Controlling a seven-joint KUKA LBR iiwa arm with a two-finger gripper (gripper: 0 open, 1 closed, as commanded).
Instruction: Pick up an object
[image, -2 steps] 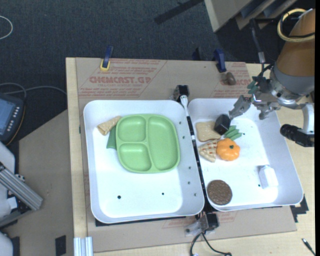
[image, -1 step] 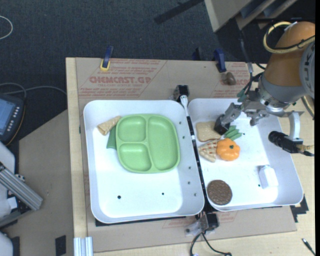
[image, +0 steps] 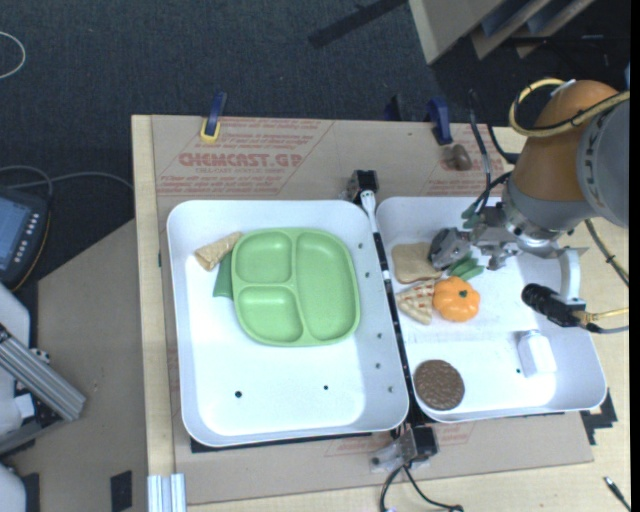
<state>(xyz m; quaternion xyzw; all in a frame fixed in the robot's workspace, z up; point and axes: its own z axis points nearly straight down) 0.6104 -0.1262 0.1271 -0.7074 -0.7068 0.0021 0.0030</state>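
White bins (image: 200, 300) side by side on cardboard-covered bench (image: 250, 150), dark carpet around; fingers' (image: 452, 250) state unclear.

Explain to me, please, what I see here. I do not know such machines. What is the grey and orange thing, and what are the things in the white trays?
The picture comes from one camera fixed above a bench, looking down at a slant. The grey and orange thing is a robot arm reaching in from the right. At its end is a gripper, its tool for picking things up; whether it holds anything cannot be told.

Two white bins sit side by side. The left bin holds a green divided plate and a tan wedge. The right bin holds toy food: an orange pumpkin, a toast slice, a pizza slice, a brown patty and a small white piece.
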